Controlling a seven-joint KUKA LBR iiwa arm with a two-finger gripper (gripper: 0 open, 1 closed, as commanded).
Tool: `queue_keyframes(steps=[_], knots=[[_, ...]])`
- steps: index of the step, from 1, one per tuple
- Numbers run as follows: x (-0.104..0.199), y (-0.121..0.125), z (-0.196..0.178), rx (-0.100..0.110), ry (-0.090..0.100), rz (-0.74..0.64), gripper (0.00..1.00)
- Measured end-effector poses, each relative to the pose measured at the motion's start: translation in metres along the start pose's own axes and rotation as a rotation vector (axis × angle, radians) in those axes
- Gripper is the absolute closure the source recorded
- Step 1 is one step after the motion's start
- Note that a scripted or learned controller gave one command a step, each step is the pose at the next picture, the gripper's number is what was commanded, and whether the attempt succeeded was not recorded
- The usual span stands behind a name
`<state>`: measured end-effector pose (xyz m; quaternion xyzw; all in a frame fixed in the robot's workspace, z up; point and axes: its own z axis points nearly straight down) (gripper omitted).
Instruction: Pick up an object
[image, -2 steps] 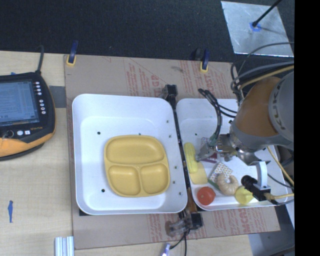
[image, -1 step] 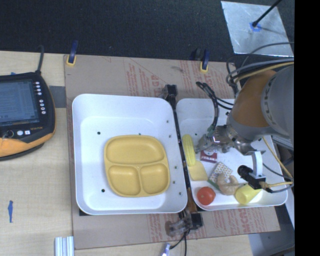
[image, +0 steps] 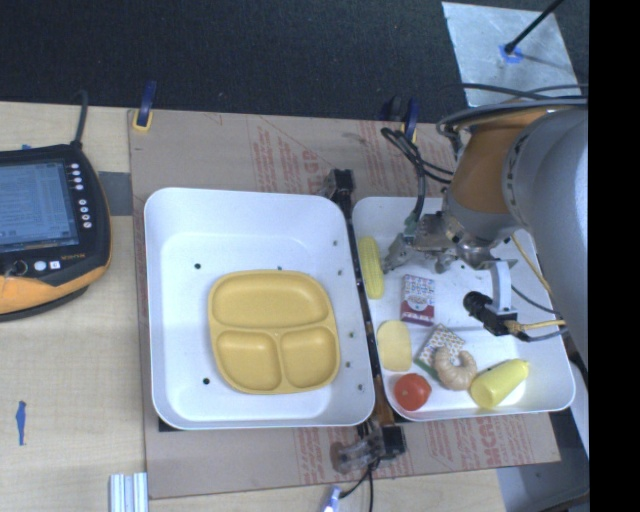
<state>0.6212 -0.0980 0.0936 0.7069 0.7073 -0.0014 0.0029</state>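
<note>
In the camera view, the arm (image: 520, 170) is leaning over the right bin (image: 545, 400) with its gripper (image: 432, 245) hanging at the bin's far end, just above the carton (image: 418, 299). Nothing is being lifted yet. How its jaws stand I cannot tell. Corn (image: 371, 266), tomato (image: 411, 391), doughnut (image: 456, 368) and lemon (image: 497, 383) are all lying in that bin, so the pick looks not yet done.
</note>
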Motion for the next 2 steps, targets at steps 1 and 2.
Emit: queue_keyframes(steps=[1, 2], knots=[[-0.009, -0.054, 0.002, 0.007, 0.005, -0.005, 0.0], [-0.01, -0.054, -0.008, 0.009, 0.005, -0.006, 1.0]])
